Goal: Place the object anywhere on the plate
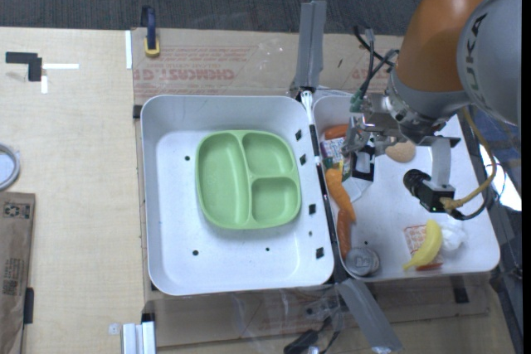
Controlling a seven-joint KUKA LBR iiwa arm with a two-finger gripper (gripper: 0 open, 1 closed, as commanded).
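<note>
Overhead, the gripper (362,152) is seen lowered into the right bin (477,257) near its far left corner, hung from the grey wrist with the orange band (440,37) above it. How far the jaws are parted cannot be told, and nothing can be made out between them. Just to the left of the jaws, a small packet (332,148) with red and white print is lodged against the bin wall; its lettering is too small to be read. Directly below the jaws, an orange carrot-like piece (340,196) is laid along the bin's left side, and further below, at the near edge, a silver can (362,262) is seen end-on. To the right of the jaws, a tan rounded object (401,152) is partly covered by the wrist. Down and to the right, a yellow banana (426,243) is placed beside a red-and-white packet (413,238) and a white crumpled item (452,238). Well to the left of the jaws, the green plate (247,178), divided into three compartments, is set in the left bin (166,203). Letters reading "KU" are visible on the grey arm housing (502,37). Beyond the left bin, red mirrored print is stamped on the cardboard (220,75), but it cannot be read with certainty.
</note>
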